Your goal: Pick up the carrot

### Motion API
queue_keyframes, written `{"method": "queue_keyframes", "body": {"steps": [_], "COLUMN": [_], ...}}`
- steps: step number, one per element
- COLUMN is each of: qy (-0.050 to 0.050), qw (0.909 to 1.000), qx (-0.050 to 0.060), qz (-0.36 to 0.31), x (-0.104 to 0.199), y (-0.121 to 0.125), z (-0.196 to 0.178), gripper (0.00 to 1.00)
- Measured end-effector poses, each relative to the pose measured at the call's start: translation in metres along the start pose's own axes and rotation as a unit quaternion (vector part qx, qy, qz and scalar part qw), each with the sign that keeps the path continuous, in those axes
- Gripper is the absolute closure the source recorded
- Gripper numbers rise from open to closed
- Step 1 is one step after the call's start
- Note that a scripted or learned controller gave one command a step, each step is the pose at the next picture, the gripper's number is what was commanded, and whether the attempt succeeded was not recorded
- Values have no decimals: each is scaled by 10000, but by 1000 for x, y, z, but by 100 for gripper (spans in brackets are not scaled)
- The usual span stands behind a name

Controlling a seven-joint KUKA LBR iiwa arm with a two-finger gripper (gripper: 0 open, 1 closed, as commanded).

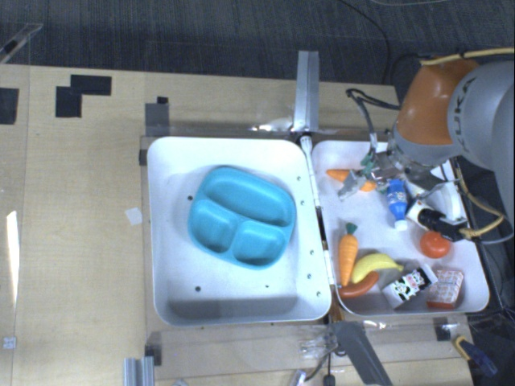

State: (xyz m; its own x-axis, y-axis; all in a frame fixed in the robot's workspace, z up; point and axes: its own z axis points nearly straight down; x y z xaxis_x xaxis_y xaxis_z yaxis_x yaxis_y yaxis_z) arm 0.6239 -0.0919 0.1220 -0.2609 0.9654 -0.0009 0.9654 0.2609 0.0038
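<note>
A carrot (347, 255) with a green top lies upright along the left wall of the right bin (480, 280), just left of a banana (375, 264). A second, smaller orange piece (338, 174) lies at the far left of that bin. My gripper (360, 180) hangs low over this smaller piece, at its right end, well beyond the bigger carrot. The arm (434, 111) reaches in from the right.
Beside the gripper are a blue and white tube (396, 199) and a red tomato (435, 244). A cow-patterned box (408, 285), a pink packet (447, 288) and a brown piece (360, 285) crowd the bin's near side. The left bin (173, 296) holds a blue divided plate (241, 215).
</note>
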Motion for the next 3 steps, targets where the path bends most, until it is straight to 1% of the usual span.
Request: {"method": "queue_keyframes", "body": {"steps": [1,2,3], "qy": [12,12,-8], "qw": [9997,9996,9984], "qx": [13,5,-25], "qz": [-239,-272,-570], "x": [-29,-27,21], "y": [40,41,54], "z": [32,22,-66], "gripper": [0,100,100]}}
